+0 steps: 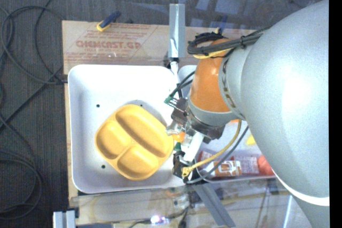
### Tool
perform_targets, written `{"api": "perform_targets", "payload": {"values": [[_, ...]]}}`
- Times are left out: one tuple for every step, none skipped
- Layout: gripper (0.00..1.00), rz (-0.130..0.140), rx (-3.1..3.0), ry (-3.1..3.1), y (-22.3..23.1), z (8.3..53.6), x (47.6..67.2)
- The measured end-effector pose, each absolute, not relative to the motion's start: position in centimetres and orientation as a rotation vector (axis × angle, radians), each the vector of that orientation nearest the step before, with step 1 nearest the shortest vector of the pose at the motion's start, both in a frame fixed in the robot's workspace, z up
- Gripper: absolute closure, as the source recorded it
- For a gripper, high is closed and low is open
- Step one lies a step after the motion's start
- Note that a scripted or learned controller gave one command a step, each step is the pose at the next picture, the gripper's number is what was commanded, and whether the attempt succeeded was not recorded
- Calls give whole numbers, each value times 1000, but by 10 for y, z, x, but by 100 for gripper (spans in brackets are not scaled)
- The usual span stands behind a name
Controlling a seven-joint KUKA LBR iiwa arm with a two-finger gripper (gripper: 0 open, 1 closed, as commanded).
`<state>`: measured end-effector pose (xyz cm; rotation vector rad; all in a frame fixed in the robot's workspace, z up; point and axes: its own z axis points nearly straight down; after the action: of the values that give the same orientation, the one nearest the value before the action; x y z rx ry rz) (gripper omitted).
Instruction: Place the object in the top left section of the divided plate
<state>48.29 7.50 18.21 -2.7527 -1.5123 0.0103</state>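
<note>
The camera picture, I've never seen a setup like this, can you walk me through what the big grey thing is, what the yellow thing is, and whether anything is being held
You are looking down at a slant from one fixed camera above a bench. The big grey shape on the right is a robot arm, with an orange band just above its wrist. It reaches in from the right, and its gripper sits low near the wall between two shallow white bins. The left bin holds a yellow divided plate, tilted at an angle, its sections bare. The right bin is mostly hidden under the arm; a flat packet with a printed label shows there beside something orange. I cannot tell whether the gripper holds anything. Cardboard lies under the bins, cables on the floor.
</note>
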Motion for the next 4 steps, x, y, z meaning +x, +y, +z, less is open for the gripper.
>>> {"api": "perform_targets", "payload": {"values": [[100,9,-3003,-930,11,197,483],[100,12,-3114,-416,82,217,482],[100,12,-3096,-540,-19,182,482],[100,14,-3080,-624,36,182,482]]}}
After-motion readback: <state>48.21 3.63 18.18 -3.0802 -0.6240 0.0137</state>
